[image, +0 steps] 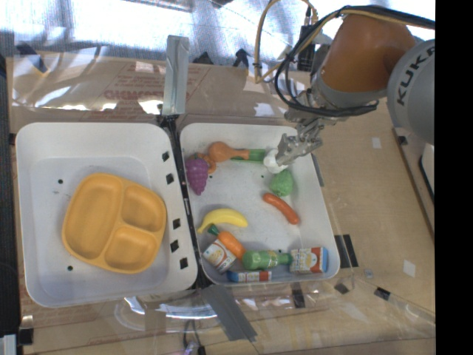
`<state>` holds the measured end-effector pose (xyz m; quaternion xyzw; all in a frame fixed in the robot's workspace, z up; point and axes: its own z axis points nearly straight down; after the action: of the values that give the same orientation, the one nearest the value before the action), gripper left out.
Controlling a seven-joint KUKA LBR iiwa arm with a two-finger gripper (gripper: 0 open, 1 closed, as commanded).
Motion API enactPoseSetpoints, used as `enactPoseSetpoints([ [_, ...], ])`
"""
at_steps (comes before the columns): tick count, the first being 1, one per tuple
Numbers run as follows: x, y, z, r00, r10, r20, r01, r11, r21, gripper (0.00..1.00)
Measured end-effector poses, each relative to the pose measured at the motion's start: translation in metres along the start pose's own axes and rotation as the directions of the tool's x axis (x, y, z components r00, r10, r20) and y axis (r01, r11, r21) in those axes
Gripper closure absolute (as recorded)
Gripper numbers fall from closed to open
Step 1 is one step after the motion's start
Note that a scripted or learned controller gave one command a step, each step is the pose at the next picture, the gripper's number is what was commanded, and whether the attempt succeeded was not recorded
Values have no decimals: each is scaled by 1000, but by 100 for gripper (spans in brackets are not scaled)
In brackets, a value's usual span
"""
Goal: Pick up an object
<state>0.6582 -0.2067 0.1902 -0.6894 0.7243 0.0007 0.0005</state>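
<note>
The gripper [284,156] is hovering at the right bin's [325,220] far edge over a white object [272,163], possibly touching it, I cannot tell its fingers' state, and it is needing a firm pinch before lifting.

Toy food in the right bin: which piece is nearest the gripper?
The light green piece by the bin's right wall, directly below the gripper. The orange sausage, banana and purple grapes lie farther off.

Yellow divided tray [113,222] in left bin [29,146]; cardboard [133,87] behind bins
</note>
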Motion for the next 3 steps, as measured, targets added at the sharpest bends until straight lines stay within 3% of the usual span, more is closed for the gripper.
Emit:
enactPoseSetpoints([
  [1,-21,5,-8,992,-122,1,122,992,-3,100],
  [2,-4,0,-12,967,-255,-1,255,967,5,100],
  [3,-15,2,-10,908,-419,1,419,908,0,100],
])
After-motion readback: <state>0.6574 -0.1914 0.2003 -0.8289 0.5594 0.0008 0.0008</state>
